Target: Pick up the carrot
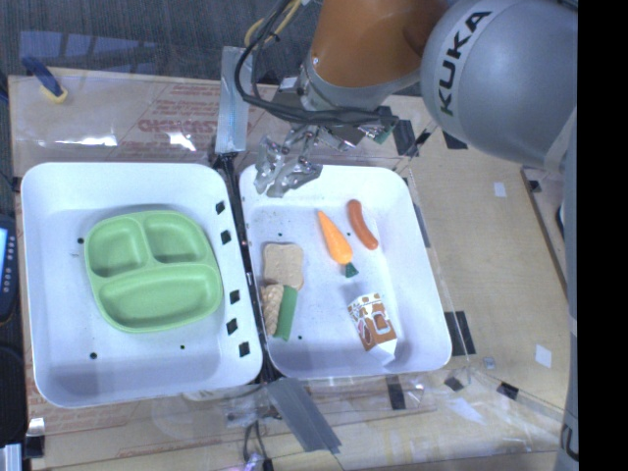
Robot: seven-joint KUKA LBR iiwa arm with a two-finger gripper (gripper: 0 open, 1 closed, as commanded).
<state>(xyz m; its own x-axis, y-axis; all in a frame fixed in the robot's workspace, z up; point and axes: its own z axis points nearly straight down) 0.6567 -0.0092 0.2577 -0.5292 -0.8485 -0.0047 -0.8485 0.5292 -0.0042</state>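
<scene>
Two white bins sit side by side on the bench; we see a green divided plate [152, 268] in the left bin [39, 263]. In the right bin [422, 292], the carrot [336, 240] lies flat near the middle, long axis running diagonally, orange tip toward the upper left, green stem end toward the lower right. Just beside it, a sausage [362, 224]; below, bread [283, 263], a cracker [270, 305], a green stick [286, 312], a packet [374, 324]. Gripper [285, 170] hovers over the bin's upper-left corner, apart from the carrot; fingers seemingly empty, but we cannot tell their spread.
</scene>
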